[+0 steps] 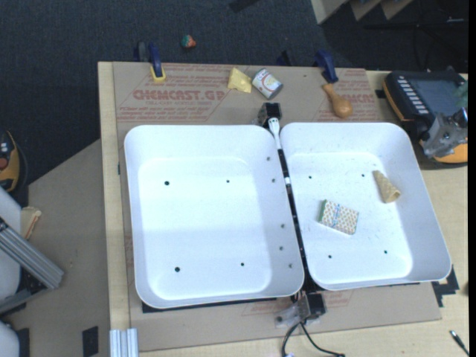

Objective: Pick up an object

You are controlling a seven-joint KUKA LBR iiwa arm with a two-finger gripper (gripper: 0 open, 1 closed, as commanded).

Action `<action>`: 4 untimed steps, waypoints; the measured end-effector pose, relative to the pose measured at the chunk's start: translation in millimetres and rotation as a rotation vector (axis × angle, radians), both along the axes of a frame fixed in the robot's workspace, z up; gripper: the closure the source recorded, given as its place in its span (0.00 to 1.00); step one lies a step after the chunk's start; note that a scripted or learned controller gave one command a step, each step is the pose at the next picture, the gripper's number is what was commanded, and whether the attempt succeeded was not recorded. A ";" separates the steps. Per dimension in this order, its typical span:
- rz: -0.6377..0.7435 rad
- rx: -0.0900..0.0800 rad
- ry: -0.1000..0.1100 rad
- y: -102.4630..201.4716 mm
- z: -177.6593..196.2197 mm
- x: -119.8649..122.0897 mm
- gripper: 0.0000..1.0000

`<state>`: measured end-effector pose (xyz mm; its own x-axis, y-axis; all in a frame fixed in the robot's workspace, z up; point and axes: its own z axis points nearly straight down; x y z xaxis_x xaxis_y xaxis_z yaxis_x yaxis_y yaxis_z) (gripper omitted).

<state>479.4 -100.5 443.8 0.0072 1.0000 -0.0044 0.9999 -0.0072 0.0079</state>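
Right bin [416, 199] below me: patterned pad [340, 217] lying flat near its middle, tan cone [386, 186] up and right of the pad, well apart. My fingers' state, I can't tell from here.

1. Two white bins: left bin [149, 199], right bin [416, 199], side by side on the bench [111, 125].
2. Two things in the right bin: one patterned block [340, 217], one tan cone [386, 186].
3. Three small things by the bench's far edge: one yellow wedge [239, 81], one small box [267, 83], one orange piece [338, 101].
4. Two blue clamps on the far edge: [155, 60] and [325, 65].
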 end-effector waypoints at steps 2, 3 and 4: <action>0.010 0.005 -0.014 76.1 101.9 4.7 1.00; 0.018 0.005 0.015 183.9 42.8 -1.0 1.00; 0.018 0.004 0.017 309.0 -68.4 30.3 1.00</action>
<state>509.7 208.5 375.4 -0.0112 0.9999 -0.0004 0.9999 0.0112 -0.0086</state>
